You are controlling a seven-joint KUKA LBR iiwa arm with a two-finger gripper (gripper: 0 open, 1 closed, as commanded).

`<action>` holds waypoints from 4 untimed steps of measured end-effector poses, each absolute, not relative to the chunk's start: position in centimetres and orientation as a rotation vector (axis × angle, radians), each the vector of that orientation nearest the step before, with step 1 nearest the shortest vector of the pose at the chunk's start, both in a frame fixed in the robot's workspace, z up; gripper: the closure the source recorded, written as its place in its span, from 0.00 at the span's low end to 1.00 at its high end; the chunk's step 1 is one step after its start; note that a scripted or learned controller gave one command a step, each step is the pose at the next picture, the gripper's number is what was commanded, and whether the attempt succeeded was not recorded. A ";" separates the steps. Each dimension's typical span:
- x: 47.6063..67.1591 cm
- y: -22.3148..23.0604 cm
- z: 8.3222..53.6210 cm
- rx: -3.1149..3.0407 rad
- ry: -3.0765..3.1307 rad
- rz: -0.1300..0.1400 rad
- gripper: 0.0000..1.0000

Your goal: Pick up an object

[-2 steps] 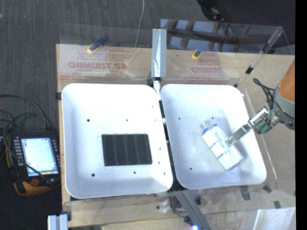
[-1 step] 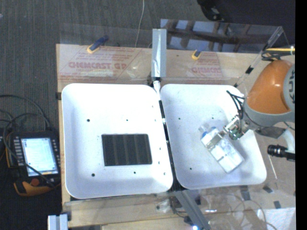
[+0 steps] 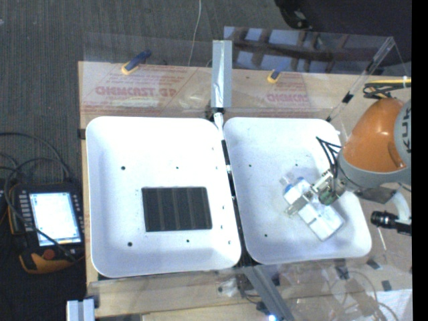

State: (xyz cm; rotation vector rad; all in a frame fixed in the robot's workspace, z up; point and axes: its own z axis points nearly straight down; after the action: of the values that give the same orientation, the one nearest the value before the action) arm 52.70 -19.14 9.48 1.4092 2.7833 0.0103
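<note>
A dark, ribbed rectangular pad lies flat in the left bin, just below its middle. My gripper is low inside the right bin, toward its front right, and the grey arm with its orange band reaches in from the right. A small white blocky object lies on the bin floor just below and to the right of the gripper, close to it or touching it. A pale bluish-white piece shows at the gripper's tip; whether it belongs to the gripper or is a loose object is unclear.
The bins meet at a dark seam. A wooden board with yellow clamps runs along the back. A handheld pendant with a lit screen and cables sits on the floor at left. Black cables hang by the wrist.
</note>
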 end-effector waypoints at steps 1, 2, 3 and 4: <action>60.4 -20.3 9.3 1.517 2.730 0.011 0.00; 60.5 -20.1 10.3 1.513 2.731 0.010 1.00; 59.2 -10.4 20.2 1.443 2.789 0.002 1.00; 55.4 -8.5 23.5 1.538 2.739 0.000 1.00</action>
State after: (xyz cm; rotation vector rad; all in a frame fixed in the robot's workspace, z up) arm 55.36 -8.50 23.51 1.5383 2.7393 0.0002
